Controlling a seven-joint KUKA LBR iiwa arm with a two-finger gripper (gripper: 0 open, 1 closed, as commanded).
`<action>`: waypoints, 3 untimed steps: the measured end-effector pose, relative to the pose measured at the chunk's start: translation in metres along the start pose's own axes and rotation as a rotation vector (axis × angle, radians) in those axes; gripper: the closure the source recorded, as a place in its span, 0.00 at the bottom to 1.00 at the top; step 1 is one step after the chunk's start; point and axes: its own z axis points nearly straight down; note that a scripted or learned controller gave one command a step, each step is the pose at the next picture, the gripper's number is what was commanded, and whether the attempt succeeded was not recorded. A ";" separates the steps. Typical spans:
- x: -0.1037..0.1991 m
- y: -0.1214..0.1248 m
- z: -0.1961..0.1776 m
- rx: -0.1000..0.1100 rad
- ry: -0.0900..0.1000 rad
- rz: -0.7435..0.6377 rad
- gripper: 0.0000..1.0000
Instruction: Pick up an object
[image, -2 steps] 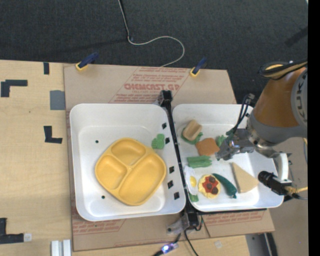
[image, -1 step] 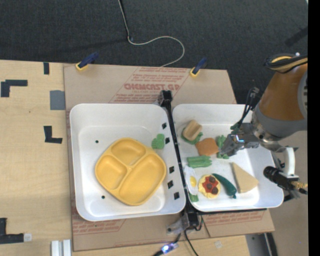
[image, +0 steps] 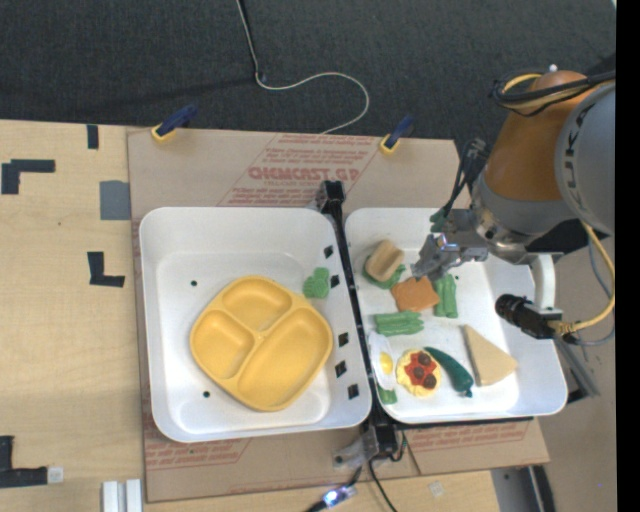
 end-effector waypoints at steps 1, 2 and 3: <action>0.015 0.017 0.013 0.003 -0.002 0.003 1.00; 0.015 0.016 0.014 0.003 -0.002 0.005 1.00; 0.031 0.017 0.000 0.002 -0.001 0.003 1.00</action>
